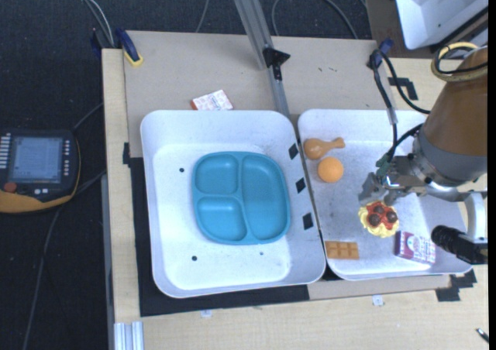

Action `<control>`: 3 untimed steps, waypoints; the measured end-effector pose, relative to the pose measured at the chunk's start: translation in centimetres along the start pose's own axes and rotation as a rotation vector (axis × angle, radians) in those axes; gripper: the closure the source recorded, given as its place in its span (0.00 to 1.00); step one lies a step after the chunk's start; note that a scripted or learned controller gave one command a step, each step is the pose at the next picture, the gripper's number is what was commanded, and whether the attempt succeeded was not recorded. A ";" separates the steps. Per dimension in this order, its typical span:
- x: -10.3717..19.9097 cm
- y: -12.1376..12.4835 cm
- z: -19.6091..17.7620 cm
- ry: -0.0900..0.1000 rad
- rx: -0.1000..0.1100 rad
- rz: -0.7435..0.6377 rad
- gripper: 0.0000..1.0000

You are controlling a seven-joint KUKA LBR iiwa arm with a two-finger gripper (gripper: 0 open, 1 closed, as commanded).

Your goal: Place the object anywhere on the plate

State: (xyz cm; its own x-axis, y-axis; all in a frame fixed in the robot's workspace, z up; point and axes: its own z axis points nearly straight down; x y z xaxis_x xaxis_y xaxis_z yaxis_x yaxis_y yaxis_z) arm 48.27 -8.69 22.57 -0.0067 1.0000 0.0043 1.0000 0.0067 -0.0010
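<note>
Nearest, along the right bin's (341,128) front edge, a flat tan cracker (342,249) with a scored grid lies by the front left corner, and a small purple carton (414,247) lies tilted toward the front right corner. Just behind them rests a yellow toy pastry (379,218), round and bumpy, topped with dark red berries. The gripper (385,188) hangs directly over its far side, a dark metal cluster of fingers and cables; whether the fingers are spread or closed, and whether they touch the pastry, cannot be told. The arm above it is a smooth grey cylinder with an orange band.

Further back in the same bin sits a smooth orange ball (331,169), and just behind it a glossy tan piece shaped like a drumstick (320,146), near the bin's left wall.

The left bin (167,263) is shallow white plastic with rounded corners. In its middle lies the plate (240,197), a blue rounded-square tray moulded into three compartments, all bare. The pastry and the plate are well apart, with the wall between the bins separating them.

Beyond the left bin's far edge, a small red-and-white packet (211,101) lies flat on the tan bench (178,62). A blue clamp (129,48) grips the bench's far left corner.
</note>
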 end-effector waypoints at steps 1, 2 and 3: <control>4.4 0.2 0.2 -0.001 0.001 0.001 1.00; 10.0 0.4 1.2 -0.001 0.003 0.000 1.00; 15.8 1.1 1.6 -0.001 0.000 -0.001 1.00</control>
State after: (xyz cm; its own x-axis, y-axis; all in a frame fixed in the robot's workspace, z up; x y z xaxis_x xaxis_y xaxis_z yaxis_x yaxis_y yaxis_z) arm 49.23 7.12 21.00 -0.0075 1.0000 0.0032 1.0000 0.0075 -0.0011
